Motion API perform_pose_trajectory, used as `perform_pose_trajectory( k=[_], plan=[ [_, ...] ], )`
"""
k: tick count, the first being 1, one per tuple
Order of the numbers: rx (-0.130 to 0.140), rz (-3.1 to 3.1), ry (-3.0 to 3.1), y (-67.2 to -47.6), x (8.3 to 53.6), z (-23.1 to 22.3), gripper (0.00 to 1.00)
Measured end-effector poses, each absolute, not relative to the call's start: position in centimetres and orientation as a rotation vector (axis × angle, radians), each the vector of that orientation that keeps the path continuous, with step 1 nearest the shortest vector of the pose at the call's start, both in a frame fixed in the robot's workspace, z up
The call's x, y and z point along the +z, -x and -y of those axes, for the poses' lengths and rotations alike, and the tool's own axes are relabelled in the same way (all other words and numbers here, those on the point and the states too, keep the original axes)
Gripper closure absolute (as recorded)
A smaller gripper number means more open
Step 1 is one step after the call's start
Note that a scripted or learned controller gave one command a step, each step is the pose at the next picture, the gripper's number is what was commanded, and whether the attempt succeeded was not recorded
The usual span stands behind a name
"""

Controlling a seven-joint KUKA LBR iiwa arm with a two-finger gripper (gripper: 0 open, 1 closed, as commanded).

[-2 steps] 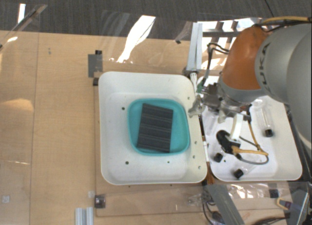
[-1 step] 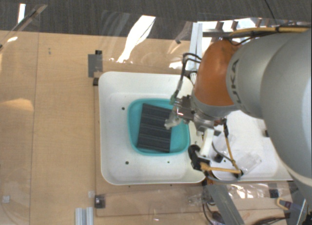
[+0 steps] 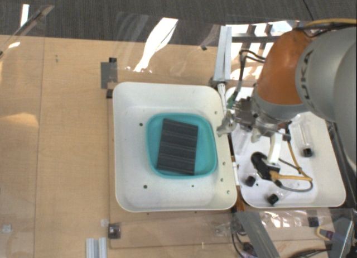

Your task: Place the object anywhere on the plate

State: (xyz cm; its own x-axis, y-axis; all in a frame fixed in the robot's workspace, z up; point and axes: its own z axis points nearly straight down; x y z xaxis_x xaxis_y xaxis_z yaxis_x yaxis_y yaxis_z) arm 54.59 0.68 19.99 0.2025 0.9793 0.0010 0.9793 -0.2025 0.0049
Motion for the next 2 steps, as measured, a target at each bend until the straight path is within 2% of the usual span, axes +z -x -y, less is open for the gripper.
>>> perform_pose_trajectory(
  k=[1,2],
  plan=[
    [0.002,-2.118,-2.32,-49.13,18.36,-6.36,0.0],
    [0.003,-2.117,-2.321,-49.15,18.38,-6.32,0.0]
  ],
)
